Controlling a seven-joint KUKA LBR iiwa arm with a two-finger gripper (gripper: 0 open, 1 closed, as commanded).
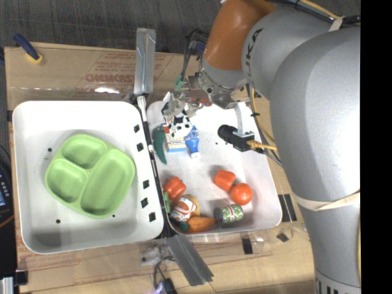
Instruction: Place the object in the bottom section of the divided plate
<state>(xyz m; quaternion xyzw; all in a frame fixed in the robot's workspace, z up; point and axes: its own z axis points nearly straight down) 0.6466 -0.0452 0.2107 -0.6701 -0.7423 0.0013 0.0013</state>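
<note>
A light green divided plate [89, 174] with three sections lies in the left bin [30, 118]. My gripper [174, 114] hangs low over the upper left corner of the right bin [269, 188]. Just below it sit a small white and blue carton [176, 142], a blue bottle-shaped toy [193, 144] and a dark green piece [159, 146] against the bin's left wall. Whether the gripper touches any of them is hidden by the wrist.
Toy foods crowd the right bin's near end: an orange-red pepper [174, 187], a red pepper [224, 179], a tomato [241, 193], a green can [229, 214], a carrot [199, 224] and a red and white can [183, 209]. A metal divider [145, 60] runs between the bins.
</note>
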